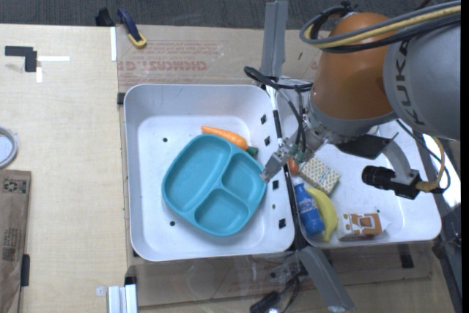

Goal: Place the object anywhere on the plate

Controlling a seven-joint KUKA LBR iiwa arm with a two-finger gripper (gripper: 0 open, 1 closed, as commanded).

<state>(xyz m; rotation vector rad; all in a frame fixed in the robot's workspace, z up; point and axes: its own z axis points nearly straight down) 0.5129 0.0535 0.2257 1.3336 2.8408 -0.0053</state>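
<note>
A blue three-compartment plate (215,187) lies in the left bin (146,157). An orange carrot (226,135) rests against the plate's far rim. My gripper (282,160) hangs over the divider between the two bins, just right of the plate's right edge. The arm's orange band and grey wrist hide much of it. A small orange thing (293,165) shows right beside the gripper; whether it is held I cannot tell.
The right bin (410,234) holds a speckled beige block (320,175), a blue bottle (307,210), a yellow banana (325,210) and a small brown-and-white box (361,226). A black cylinder (388,179) juts from the arm over that bin.
</note>
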